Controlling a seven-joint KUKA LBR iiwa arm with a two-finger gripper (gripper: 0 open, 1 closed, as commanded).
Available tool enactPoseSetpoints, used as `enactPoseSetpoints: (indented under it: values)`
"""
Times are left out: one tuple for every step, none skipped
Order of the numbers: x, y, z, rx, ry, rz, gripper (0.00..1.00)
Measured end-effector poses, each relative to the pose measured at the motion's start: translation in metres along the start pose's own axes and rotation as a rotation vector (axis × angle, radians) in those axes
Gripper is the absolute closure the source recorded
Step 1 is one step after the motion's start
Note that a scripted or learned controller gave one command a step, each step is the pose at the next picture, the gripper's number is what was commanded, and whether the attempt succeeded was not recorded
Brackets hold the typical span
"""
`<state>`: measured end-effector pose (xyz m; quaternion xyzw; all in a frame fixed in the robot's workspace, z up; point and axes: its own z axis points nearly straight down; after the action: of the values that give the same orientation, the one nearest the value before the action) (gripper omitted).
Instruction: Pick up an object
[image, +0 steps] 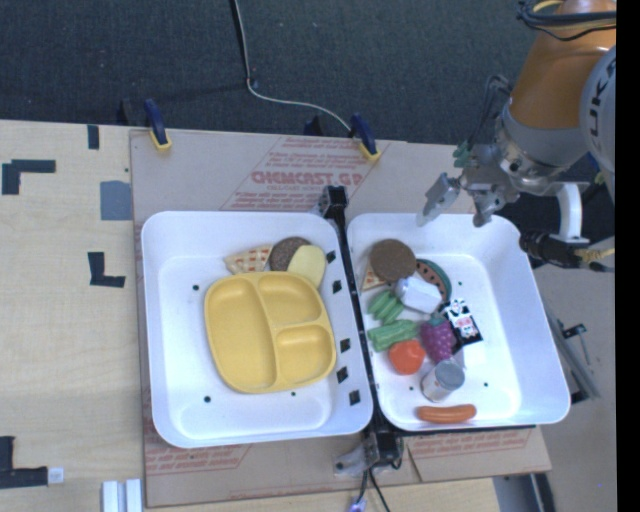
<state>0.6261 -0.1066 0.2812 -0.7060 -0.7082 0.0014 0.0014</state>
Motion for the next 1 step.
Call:
enactPoseSetpoints:
  values:
    - [-0.0494,0.0015,0.1369,0.014,0.001,0.006,0.0]
